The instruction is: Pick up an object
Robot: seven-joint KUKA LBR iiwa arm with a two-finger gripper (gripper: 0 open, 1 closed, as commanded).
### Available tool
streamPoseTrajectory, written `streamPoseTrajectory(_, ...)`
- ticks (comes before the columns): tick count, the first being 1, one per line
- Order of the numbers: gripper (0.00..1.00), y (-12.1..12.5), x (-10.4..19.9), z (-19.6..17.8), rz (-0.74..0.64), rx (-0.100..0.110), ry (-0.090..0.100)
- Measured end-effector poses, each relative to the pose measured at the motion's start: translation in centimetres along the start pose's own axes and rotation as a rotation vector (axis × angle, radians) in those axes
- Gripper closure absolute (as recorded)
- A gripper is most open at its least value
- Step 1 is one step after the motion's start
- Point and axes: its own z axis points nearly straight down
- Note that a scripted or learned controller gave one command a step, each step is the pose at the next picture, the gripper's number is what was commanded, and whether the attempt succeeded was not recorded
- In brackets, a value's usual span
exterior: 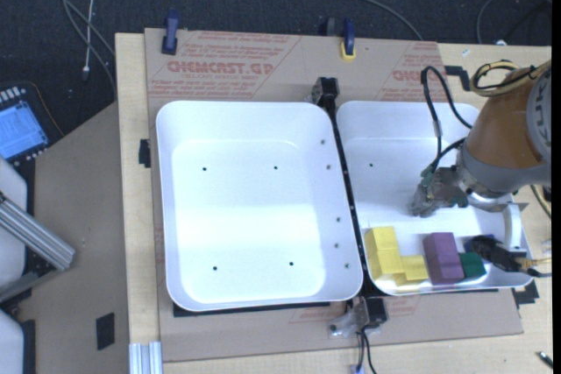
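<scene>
- Yellow block [389, 255], purple block [443, 256] and a green piece [472, 265] were all bunched along the near edge of the right bin [386, 144] in the camera view, touching or nearly so.
- Your gripper [429, 199] hung low over bare bin floor, just above the pile and apart from it; honestly couldn't tell its state.
- You'd have done well to pick the yellow one, since its left side looked free, and come straight down so nothing got shoved into the wall.
- Left bin [175, 188] didn't matter here.

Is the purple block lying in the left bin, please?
No, the purple block lies in the right bin, near its front edge beside the yellow blocks.
</scene>
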Motion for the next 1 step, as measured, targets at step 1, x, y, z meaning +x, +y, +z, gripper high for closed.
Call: streamPoseTrajectory(1, 0.0, -2.5, -3.41, -0.41, -0.034, -0.007, -0.001)
